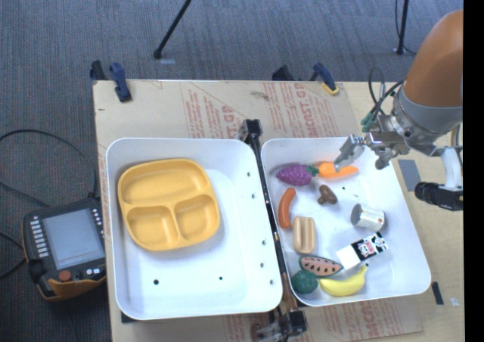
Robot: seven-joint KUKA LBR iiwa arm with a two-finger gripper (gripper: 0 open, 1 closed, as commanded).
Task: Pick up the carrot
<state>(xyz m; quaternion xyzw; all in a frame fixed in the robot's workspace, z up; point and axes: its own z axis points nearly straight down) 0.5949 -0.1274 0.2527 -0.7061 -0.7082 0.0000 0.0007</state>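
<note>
Two bins: left bin (132, 287) and right bin (404, 253) sit side by side on the bench (197, 106); they touch in the middle
Carrot: the carrot (338, 171) lies near the far edge of the right bin; it is orange with a green end; it is just right of the grapes (294, 175)
Claw: the claw (366, 150) hangs over the far right part of the right bin, just above and right of the carrot; one finger (349, 150) points down at the carrot; I cannot tell if it touches; I cannot tell if the claw is spread or pressed together; no toy sits between its fingers
Arm: the arm (435, 68) comes in from the right; it is orange on top and grey lower down
Left bin: a yellow plate (168, 203) with three parts lies in it
Right bin, middle: a sausage (285, 207), a hot dog (304, 234), a brown toy (327, 195) and a can (368, 218) on its side
Right bin, near edge: a melon slice (321, 265), a green ball (305, 282), a banana (344, 283) and a black and white box (361, 249)
Floor: a tablet (66, 248) lies left of the bench
</note>
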